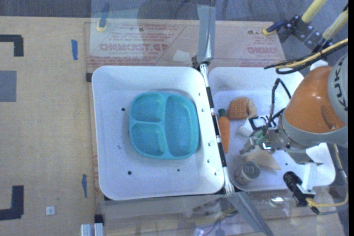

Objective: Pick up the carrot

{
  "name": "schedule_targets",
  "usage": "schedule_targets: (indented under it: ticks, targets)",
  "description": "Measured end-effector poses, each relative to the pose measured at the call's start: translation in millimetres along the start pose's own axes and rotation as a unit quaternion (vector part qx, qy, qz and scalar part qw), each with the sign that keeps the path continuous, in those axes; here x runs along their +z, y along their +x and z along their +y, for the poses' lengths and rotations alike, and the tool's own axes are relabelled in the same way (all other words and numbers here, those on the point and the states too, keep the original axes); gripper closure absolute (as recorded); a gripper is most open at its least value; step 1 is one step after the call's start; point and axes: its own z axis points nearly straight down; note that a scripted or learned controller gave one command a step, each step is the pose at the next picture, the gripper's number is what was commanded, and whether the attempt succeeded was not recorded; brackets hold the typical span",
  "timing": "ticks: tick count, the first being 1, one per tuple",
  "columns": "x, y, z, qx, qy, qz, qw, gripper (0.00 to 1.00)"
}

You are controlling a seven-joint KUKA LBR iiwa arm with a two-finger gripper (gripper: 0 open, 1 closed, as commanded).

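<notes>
Tool (259, 138): metal, at the end of the grey arm (318, 110) with its orange band, low over the middle of the right bin (265, 79); whether it is spread or closed cannot be told from here, and nothing is seen gripped in it; cables loop around the wrist. Carrot (224, 131): orange with a small green top, lying lengthwise along the left wall of the right bin, green end toward the far side; it lies to the left of the tool and apart from it. Waffle-like brown piece (239, 108): just beyond the carrot's top, toward the far side of the same bin. Small grey round object (246, 172): near corner of the right bin, below the tool. Left bin (110, 91): white, holding a teal divided plate (164, 125) with three compartments, set near its middle. Table (44, 135): tan board, with blue tape marks and black corner marks on the left; clear sheeting with red lettering behind the bins.
</notes>
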Motion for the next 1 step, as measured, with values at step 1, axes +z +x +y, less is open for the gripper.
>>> schedule_targets:
  ticks: [1]
  targets:
    - [-86.3,58.0,1.8,0.131,0.007,0.0,0.9914,1.0]
